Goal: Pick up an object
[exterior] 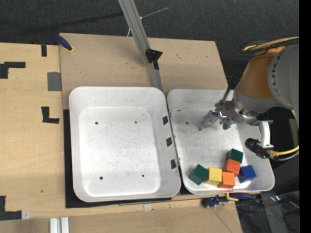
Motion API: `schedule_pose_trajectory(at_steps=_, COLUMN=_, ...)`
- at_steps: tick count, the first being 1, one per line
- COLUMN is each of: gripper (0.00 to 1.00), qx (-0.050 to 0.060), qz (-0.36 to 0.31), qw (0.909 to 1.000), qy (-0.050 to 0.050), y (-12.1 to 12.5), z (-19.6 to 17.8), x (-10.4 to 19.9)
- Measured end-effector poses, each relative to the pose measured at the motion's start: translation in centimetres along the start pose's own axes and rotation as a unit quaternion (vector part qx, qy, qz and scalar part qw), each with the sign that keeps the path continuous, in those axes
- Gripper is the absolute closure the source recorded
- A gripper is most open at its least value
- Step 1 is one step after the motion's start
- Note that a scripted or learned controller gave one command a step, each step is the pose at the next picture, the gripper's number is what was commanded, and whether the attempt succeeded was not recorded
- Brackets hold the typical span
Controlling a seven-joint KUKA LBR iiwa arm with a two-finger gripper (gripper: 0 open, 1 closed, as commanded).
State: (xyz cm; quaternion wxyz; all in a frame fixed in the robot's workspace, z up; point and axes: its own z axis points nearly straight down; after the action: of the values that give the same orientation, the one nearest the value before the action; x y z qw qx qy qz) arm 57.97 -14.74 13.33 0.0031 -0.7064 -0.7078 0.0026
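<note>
- Plywood bench (121,57) carries two shallow white bins side by side on a black mat, with dark floor beyond its far edge.
- Left bin (77,130) has a bare white floor marked by four small dark dots.
- Right bin (192,140) holds a cluster of coloured blocks in its near right corner.
- Grey metal pole (138,25) slants down from the top of the view and ends at a black clamp near the far junction of the two bins.
- Blue-and-yellow clip (63,41) lies at the far left corner of the bench.
- Arm (272,81), grey with an orange band, enters from the right and hangs over the far right part of the right bin.
- Gripper (218,119) sits over the bare floor of the right bin, in its far half, well apart from the blocks.
- Jaws stand spread apart; one finger (206,123) angles out toward the left, and nothing lies between them.
- Green block (198,174) is at the left end of the cluster, touching the yellow block (215,174).
- Two orange blocks (230,173) sit together just right of the yellow one.
- Dark green block (234,155) lies on the far side of the cluster, next to the orange pair.
- Blue block (247,172) sits at the right end, near the bin wall.
</note>
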Motion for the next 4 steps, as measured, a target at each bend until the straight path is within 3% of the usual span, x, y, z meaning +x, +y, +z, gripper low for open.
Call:
schedule_pose_trajectory(at_steps=1, gripper=0.00, qx=-0.001, qz=0.000, qw=1.0000, qy=-0.001, y=-0.1, z=4.4, x=0.1)
schedule_pose_trajectory(at_steps=2, gripper=1.00, qx=-0.003, qz=0.000, qw=1.0000, qy=0.000, y=0.0, z=3.2, x=0.2)
schedule_pose_trajectory(at_steps=4, gripper=1.00, qx=-0.006, qz=0.001, qw=1.0000, qy=-0.001, y=-0.3, z=-5.6, x=-0.6)
